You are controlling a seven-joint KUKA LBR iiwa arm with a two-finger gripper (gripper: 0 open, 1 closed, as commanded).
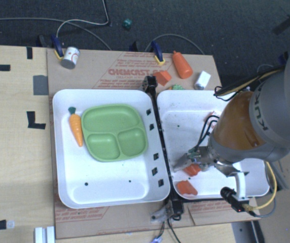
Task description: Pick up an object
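The gripper (191, 162) is reaching down at an orange piece (191, 169) in the right bin (185, 110). Whether it is gripping anything, I cannot tell. Next comes closing and lifting.

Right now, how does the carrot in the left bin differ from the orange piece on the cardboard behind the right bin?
The carrot has a green top and tapers to a point; the orange piece is blunt and thicker. The carrot lies inside the left bin beside the green plate; the orange piece lies outside the bins. Both are orange.

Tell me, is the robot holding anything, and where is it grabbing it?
Cannot be told. The gripper is down in the right bin right by an orange piece, but a hold isn't visible.
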